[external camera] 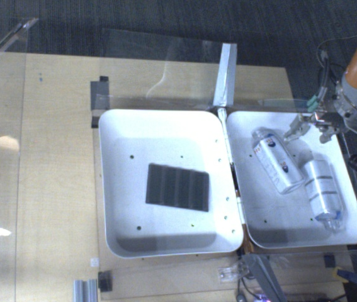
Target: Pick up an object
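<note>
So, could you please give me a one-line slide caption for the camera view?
Gripper poised over the right bin holding two clear bottles; a dark ridged pad lies in the left bin.

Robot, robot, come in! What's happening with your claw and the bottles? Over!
Gripper open above right bin's far edge, holding nothing. Two bottles lying side by side below it. Nothing blocking them.

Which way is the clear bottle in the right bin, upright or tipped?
Tipped. The clear bottle lies on its side on the right bin floor, full length showing, cap end toward the near corner, beside the labelled bottle.
</note>
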### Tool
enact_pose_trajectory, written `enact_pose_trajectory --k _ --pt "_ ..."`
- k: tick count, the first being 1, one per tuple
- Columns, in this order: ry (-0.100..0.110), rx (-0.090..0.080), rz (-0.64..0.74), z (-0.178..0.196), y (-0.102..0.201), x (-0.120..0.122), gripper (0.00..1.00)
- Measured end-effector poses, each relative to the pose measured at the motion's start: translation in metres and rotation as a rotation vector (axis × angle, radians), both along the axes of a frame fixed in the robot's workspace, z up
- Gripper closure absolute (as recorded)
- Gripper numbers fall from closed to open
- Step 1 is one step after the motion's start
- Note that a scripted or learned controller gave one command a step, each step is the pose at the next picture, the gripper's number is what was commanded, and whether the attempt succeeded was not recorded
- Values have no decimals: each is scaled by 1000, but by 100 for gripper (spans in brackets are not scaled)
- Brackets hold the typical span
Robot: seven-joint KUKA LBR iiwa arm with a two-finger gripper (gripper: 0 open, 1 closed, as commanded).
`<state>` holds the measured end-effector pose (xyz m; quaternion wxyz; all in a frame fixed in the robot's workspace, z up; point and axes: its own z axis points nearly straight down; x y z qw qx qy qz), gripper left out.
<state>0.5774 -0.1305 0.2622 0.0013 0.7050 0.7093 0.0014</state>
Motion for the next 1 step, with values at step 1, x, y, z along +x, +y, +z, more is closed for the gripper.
enact_pose_trajectory --k 1 --pt "-2 0 36 -33 -3 -16 0"
